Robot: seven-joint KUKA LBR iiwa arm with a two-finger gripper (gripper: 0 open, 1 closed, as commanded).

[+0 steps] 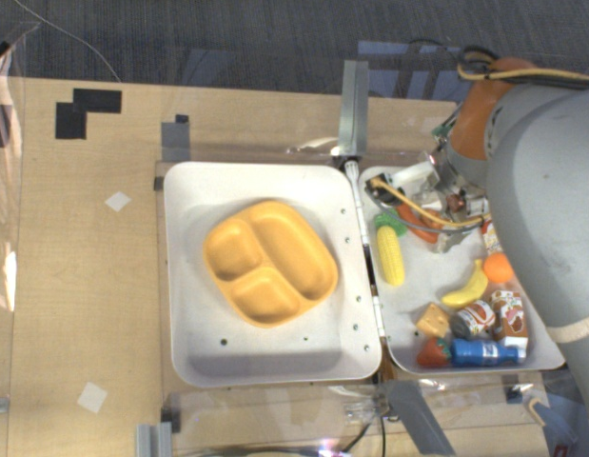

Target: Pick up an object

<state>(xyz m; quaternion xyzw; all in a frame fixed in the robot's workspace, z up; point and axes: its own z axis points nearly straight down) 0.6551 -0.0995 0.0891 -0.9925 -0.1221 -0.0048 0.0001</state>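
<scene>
The grey arm with its orange band reaches into the right white bin from the right, and its gripper sits low over the bin's upper end, tangled in cables and metal parts, so I cannot tell how it is set or whether it has anything. Just beside it, toward the left and a touch nearer the camera, lies the yellow plastic corn cob, its long axis running up and down the picture, close along the bin's left wall. That looks like the nearest candidate: a short shift left and down the frame would bring the tool over it, closing across the narrow width. An orange-red carrot-like piece lies between cob and gripper, touching or nearly so. Farther down the bin sit a yellow toy banana, an orange round fruit, a blue can on its side, a red piece and small printed packets, crowded together. The left white bin holds a yellow three-compartment plastic tray, well apart from the arm. Nothing is lifted yet, by my reading.
</scene>
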